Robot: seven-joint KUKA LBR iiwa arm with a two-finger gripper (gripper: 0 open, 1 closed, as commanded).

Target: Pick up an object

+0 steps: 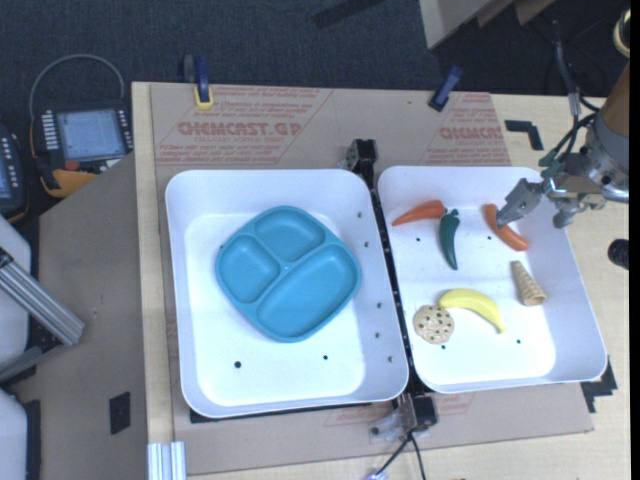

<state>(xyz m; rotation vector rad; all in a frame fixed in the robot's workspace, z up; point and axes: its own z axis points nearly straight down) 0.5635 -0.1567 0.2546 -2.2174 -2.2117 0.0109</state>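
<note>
In the right bin lie an orange chili, a green chili, a second orange piece, a tan cone, a yellow banana and a speckled cookie. My gripper hangs over that bin's far right corner, open, with nothing between its fingers. Its left finger stands just above the second orange piece, which it partly hides.
The left bin holds a blue divided plate. A black clamp sits at the far end of the seam between the bins. The arm enters from the right edge, above the right bin's far corner.
</note>
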